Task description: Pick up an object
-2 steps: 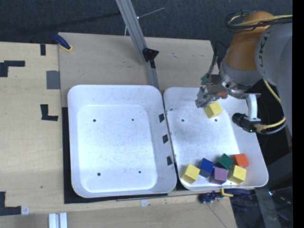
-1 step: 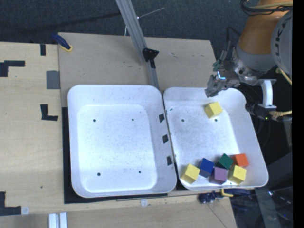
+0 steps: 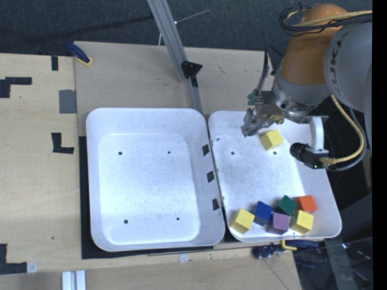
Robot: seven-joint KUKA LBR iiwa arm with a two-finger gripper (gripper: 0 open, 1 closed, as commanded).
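Note:
My gripper [image 3: 259, 123] hangs over the far end of the right bin [image 3: 254, 168], below the arm's orange band. A yellow cube [image 3: 271, 139] sits just below and to the right of it, close to the gripper or touching it; I cannot tell which. Several more cubes are clustered at the near end of the same bin: a yellow cube [image 3: 243, 220], a blue cube [image 3: 263, 211], a purple cube [image 3: 280, 222], a green cube [image 3: 286, 205], an orange cube [image 3: 307, 203] and another yellow cube [image 3: 303, 222].
The left bin [image 3: 148, 174] lies beside the right one, with a shared rim between them. A slanted metal pole [image 3: 172, 38] crosses the bench behind the bins. A black cable plug [image 3: 302, 153] hangs off the wrist over the right bin's edge.

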